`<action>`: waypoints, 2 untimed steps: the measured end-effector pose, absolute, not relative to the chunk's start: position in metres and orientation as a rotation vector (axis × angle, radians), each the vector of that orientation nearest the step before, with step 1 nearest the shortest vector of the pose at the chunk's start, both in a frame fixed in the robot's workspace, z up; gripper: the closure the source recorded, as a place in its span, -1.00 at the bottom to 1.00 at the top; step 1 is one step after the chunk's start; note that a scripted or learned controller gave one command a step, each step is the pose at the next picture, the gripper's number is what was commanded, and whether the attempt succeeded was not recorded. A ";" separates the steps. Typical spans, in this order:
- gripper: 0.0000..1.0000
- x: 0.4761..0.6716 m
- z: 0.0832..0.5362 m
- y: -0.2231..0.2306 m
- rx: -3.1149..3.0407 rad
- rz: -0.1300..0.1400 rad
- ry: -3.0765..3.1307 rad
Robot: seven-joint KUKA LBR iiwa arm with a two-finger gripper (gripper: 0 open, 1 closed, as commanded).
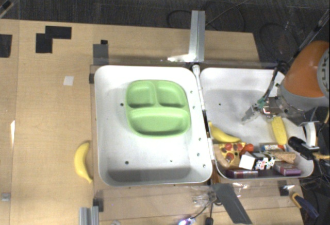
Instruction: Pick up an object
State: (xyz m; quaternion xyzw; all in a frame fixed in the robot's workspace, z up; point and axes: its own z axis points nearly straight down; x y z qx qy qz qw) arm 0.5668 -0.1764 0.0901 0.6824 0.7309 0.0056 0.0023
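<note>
Gripper (pixel 256 109) over right bin (pixel 227 82), fingers spread slightly, nothing between them, pointing left-down. Corn cob (pixel 279 131) just right of it, long axis running near–far; banana (pixel 223 135) lies at the bin's left wall.

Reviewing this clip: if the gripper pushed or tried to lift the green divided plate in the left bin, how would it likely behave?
The green divided plate looks like rigid moulded plastic, so probably stiff and light. It lies flat on the smooth floor of the left bin, so a push would likely slide it, not tip it. Its low, rounded rim offers little for the gripper to pinch.
</note>
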 end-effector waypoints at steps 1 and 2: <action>-1.00 0.581 0.099 -0.111 2.033 0.004 2.392; -1.00 0.627 0.089 -0.086 2.060 0.012 2.360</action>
